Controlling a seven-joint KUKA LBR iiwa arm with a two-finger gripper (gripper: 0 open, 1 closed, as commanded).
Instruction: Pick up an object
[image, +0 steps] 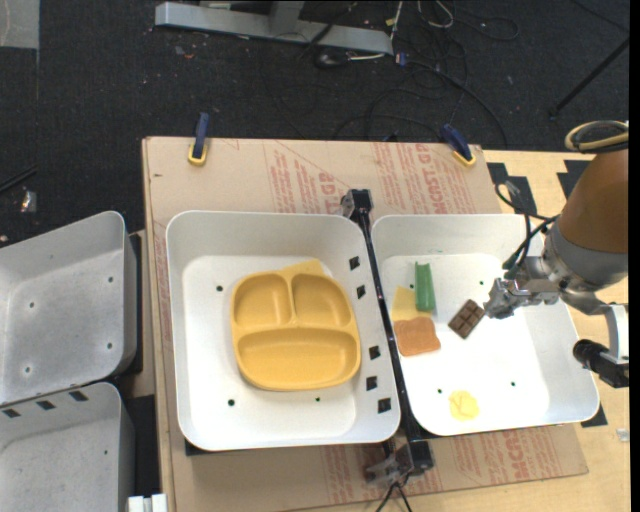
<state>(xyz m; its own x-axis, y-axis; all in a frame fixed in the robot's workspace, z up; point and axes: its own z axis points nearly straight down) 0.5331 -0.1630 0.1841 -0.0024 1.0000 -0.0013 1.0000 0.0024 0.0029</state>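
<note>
Chocolate (466, 319), judged light, stiff and flat, is best pinched across its short edges; whether the end effector (499, 303) just right of it is clenched cannot be told.

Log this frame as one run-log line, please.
gripper: low in right bin, grasp unconfirmed | nearest: brown block, beside it | also: green bar, orange piece, yellow piece | left bin: yellow tray
</note>
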